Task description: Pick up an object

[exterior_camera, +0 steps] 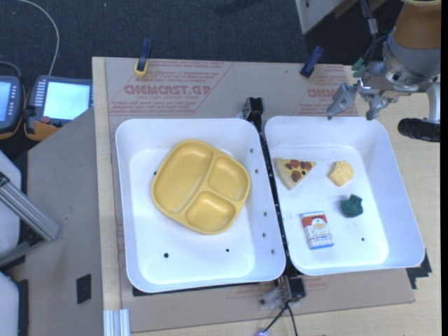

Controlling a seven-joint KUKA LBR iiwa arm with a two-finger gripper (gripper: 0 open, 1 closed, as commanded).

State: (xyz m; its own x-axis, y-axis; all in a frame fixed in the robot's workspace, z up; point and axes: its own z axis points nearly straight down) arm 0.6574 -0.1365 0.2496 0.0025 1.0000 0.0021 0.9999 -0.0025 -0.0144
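Camera view: two white bins side by side. Left bin (133, 187) holds a yellow divided plate (201, 186) w/ three sections, sitting near center. Right bin (392, 187) holds four items: pizza slice toy (292, 170) at 10 o'clock, yellow corn-like piece (341, 173) at 1 o'clock, dark green lump (352, 206) at 3 o'clock, small red-and-white box (317, 230) at 6 o'clock. Gripper (355, 103) hangs over the right bin's far rim, approx 12 o'clock, fingers spread, nothing between them.
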